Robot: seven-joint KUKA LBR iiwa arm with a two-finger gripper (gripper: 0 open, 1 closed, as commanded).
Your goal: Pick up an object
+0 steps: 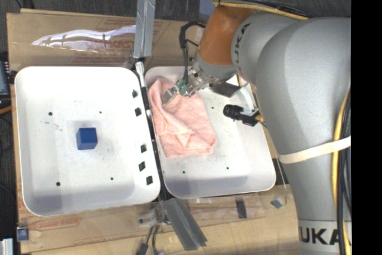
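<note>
The arm [298, 68] leans over the right bin [239, 179], where the pink cloth [182, 122] lies bunched near the left wall. The gripper [182, 90] sits low on the cloth's upper edge, probably seeking a fold; whether it is spread or closed cannot be told. A blue cube [87, 138] rests well apart in the left bin [36, 188].

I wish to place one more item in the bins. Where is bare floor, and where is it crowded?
The left bin is mostly bare all around the blue cube. In the right bin, a bare strip lies between the pink towel and the near rim. Its far part is crowded: the gripper is at the towel's far end.
</note>
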